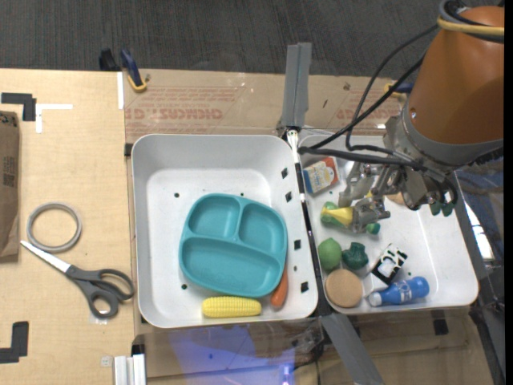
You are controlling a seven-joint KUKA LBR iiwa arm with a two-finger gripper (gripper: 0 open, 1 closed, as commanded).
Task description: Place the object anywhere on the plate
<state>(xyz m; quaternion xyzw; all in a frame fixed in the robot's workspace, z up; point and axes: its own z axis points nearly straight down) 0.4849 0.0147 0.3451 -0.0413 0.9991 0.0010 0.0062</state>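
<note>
A teal plate point(234, 245) with three compartments lies in the left bin point(152, 175). My gripper point(366, 204) hangs low in the right bin point(461, 283), directly over the right end of a yellow and green toy point(340, 216). I cannot make out whether it touches the toy. The arm's orange band point(465, 70) fills the upper right and hides the back right of that bin.
Beside the plate in the left bin lie a yellow corn cob point(232, 306) and an orange carrot point(279, 293). The right bin also holds a small carton point(321, 176), a green pear point(329, 253), a broccoli piece point(354, 256), a tan disc point(344, 288), a blue bottle point(399, 292) and a black-and-white item point(390, 263). Scissors point(88, 281) and a tape roll point(54, 225) lie on the bench at left.
</note>
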